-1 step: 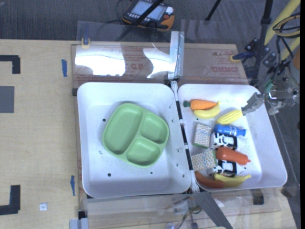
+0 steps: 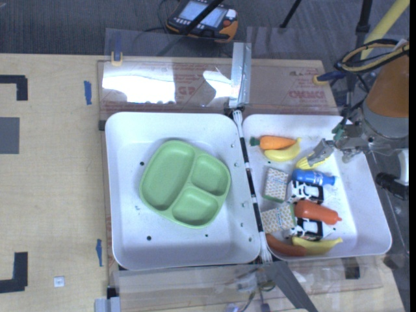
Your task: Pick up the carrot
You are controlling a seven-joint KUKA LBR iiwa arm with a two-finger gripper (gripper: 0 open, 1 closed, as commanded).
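Look to the right bin [image 2: 364, 194]: your carrot [image 2: 278, 142] lies at about eleven o'clock in it, near the top left corner, lengthwise across, its orange body touching the yellow banana [image 2: 286, 153] that curves just below it. The hand [image 2: 333, 149] hangs over the same bin at roughly one o'clock, well to the right of the carrot and apart from it. You can see its two grey fingers [image 2: 320, 153] spread apart with nothing between them, pointing down and to the left, just above the blue bottle [image 2: 314, 178].

Below the bottle, toward the bin's centre, sits a black-and-white carton [image 2: 303, 191], and at five o'clock a red-orange pepper-like piece [image 2: 317, 212] lies with a second banana [image 2: 318, 243] at six. Two speckled sponge squares [image 2: 275, 184] rest along the bin's left side.

In the left bin [image 2: 123, 174] you have a green divided plate [image 2: 186, 183], sitting near its centre. On the tabletop [image 2: 45, 194] at nine o'clock there are black corner markings.
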